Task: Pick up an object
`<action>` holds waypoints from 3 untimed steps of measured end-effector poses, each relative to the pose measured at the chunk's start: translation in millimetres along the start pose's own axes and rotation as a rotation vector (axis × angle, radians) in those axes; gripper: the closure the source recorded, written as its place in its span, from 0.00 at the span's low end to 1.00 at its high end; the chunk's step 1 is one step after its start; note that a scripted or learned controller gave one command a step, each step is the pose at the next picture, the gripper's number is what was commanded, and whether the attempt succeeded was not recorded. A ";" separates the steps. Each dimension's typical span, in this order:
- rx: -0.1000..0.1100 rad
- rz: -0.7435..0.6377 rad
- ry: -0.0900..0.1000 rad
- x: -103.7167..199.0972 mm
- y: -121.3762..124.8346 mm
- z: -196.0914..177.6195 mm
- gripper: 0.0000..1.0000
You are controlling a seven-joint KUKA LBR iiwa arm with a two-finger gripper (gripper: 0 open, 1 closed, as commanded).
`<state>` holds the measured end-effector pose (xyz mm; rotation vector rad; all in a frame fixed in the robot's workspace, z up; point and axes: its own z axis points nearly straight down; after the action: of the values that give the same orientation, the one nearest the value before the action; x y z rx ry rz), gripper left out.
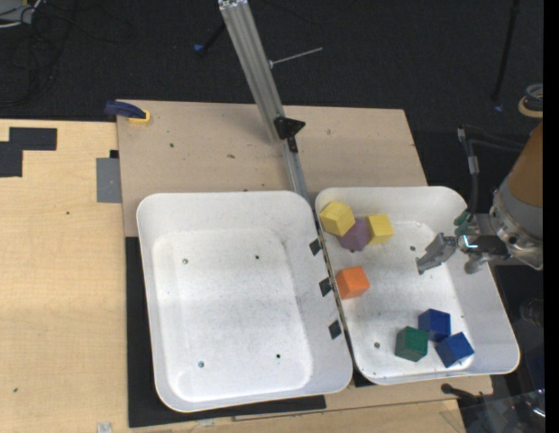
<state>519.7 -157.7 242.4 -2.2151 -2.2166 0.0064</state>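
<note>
Camera view, near to far. Closest edge of the right bin [496, 363]: green block [411, 343] and two blue blocks, one at [435, 322] and one at [455, 348], bunched in the near corner. The blues touch or nearly touch each other, green sits just beside them. Tight cluster near the wall, so a two-finger grab there risks clipping a neighbour or the rim.

Mid bin: orange block [353, 281] sits alone against the left wall, next to the divider clips. Open floor on its right side, wall on its left, so approach would have to be from above with fingers along the wall.

Gripper [448, 250] hangs over the right half of the same bin, arm coming in from the right with the orange band [532, 171] just visible. Fingers look spread apart, nothing between them. It's over bare floor, between the far cluster and the near one, not lined up on any block yet. My read: still on approach, no target committed.

Far end of the bin: yellow block [336, 217], purple block [357, 234], second yellow block [380, 227], all pressed together. Worst pick candidates, no finger gap.

Left bin [171, 215] is beside it, wall to wall. Behind both, a slanted aluminium rail [257, 66] crosses the bench [216, 147].

Best bet is probably the orange one: isolated.
</note>
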 end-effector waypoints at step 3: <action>0.000 0.003 0.000 5.7 -0.6 104.2 0.00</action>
<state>518.2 -151.7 138.2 -2.2177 -2.2135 0.0066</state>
